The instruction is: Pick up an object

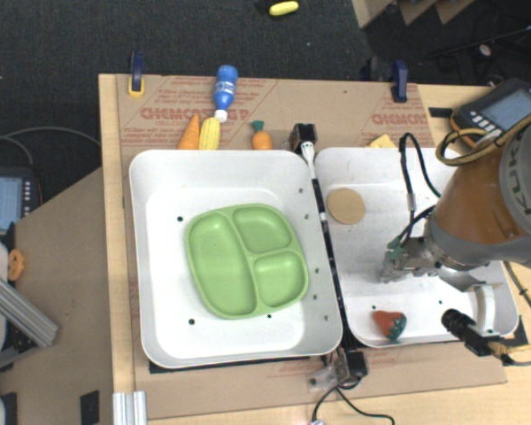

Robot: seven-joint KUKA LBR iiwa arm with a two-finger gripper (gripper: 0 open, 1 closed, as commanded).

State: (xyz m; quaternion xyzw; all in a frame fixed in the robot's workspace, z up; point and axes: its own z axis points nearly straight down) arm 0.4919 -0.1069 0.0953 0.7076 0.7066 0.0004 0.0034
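Observation:
In the right bin [372, 171] lie a tan round disc [345, 206] near the back left and a small red toy with a green end [390, 323] near the front edge. My gripper [396, 264] hangs low over the bare middle of this bin. It is roughly midway between the disc and the red toy and touches neither. Nothing shows in its grasp. The grey arm with its orange band [478, 206] comes in from the right.
The left bin [159, 184] holds a green divided plate [245, 259]. Behind the bins on the board lie a blue and white bottle [225, 88], a toy corn cob [210, 133], two toy carrots [189, 134] and a small black item [303, 135].

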